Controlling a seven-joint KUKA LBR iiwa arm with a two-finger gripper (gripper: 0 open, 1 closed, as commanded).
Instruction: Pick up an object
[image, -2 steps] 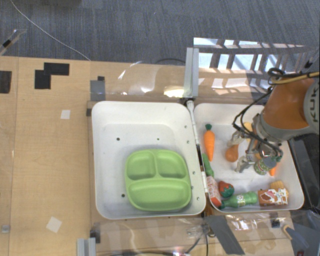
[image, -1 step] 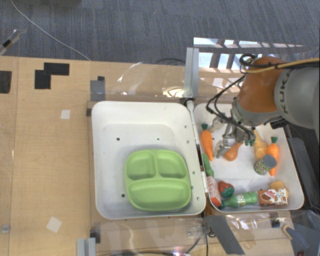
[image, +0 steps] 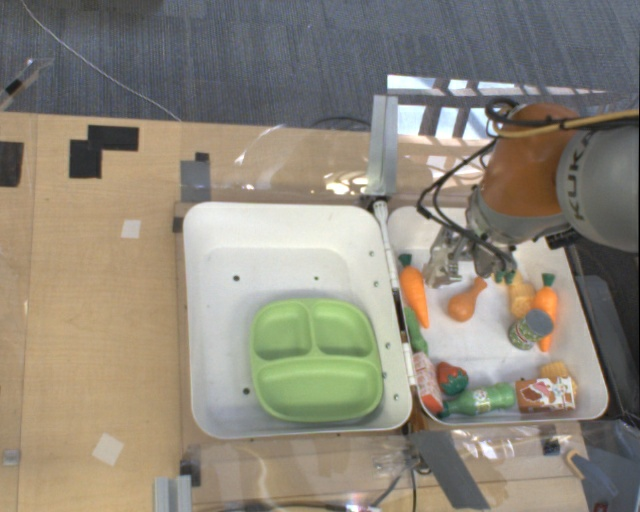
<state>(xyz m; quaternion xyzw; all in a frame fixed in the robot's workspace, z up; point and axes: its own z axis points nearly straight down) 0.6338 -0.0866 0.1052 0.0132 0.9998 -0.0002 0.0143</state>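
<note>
Robot gripper (image: 470, 262) hanging over the right-hand white bin (image: 592, 385), right of frame centre; whether its fingers are spread or closed cannot be told.

The grey arm with its orange band (image: 522, 165) reaches in from the upper right. Just below the gripper lies an orange toy drumstick (image: 465, 301), with a long carrot (image: 414, 296) along the bin's left wall. Lower right sit a small carrot (image: 545, 303), a can (image: 528, 329), a green bottle (image: 480, 401) and a juice carton (image: 546, 394). The left bin (image: 215, 250), centre frame, holds a green divided plate (image: 316, 360).
</note>
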